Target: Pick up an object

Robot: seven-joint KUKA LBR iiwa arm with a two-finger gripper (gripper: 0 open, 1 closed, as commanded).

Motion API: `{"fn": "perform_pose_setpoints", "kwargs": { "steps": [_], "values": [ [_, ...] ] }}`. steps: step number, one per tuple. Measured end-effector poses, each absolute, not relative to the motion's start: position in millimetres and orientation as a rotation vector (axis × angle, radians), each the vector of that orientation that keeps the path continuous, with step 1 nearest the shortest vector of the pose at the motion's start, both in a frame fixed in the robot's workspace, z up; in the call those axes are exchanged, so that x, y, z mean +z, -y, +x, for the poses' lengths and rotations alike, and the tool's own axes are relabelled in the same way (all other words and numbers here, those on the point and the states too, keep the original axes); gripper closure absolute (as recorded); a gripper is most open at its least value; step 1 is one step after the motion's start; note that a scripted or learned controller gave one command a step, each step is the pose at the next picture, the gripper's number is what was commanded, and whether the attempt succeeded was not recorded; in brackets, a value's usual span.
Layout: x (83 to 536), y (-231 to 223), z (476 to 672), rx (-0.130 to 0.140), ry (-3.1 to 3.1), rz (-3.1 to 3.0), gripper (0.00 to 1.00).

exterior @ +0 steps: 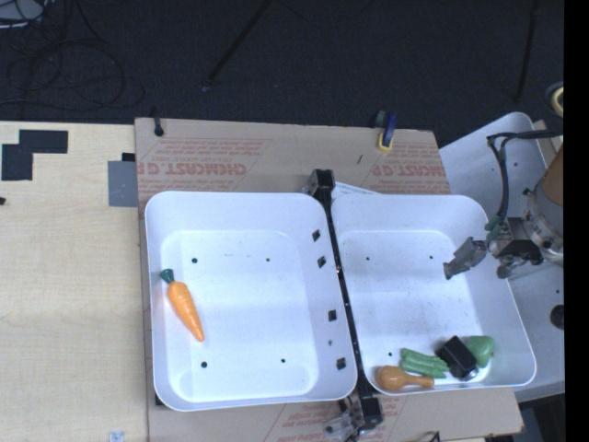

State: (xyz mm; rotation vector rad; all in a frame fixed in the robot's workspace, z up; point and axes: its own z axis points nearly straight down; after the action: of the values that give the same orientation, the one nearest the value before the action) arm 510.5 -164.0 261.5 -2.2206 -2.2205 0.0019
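An orange toy carrot [185, 309] with a green top lies at the left side of the left bin [239, 219]. At the right bin's [405, 224] near edge sit a yellow-orange gourd-shaped toy [402, 378], a green pod [423, 363], a black block [457, 357] and a light green piece [479, 346], packed close together. My gripper [484, 261] hangs over the right side of the right bin, well above that cluster. It is open with nothing between its fingers.
A black divider [334, 284] runs between the two bins. Both bins rest on a cardboard sheet [276, 155] with a blue-yellow clamp [386, 130] at its far edge. Cables and the arm's body [538, 201] crowd the right side.
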Motion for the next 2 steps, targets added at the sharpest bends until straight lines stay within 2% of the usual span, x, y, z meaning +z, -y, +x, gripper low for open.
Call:
{"fn": "perform_pose_setpoints", "kwargs": {
  "steps": [1, 2],
  "values": [
    [367, 145, 537.3, -0.009, 2.232, -2.223, 0.00],
    [528, 150, 574.3, -0.012, 2.236, -2.230, 0.00]
  ]
}}
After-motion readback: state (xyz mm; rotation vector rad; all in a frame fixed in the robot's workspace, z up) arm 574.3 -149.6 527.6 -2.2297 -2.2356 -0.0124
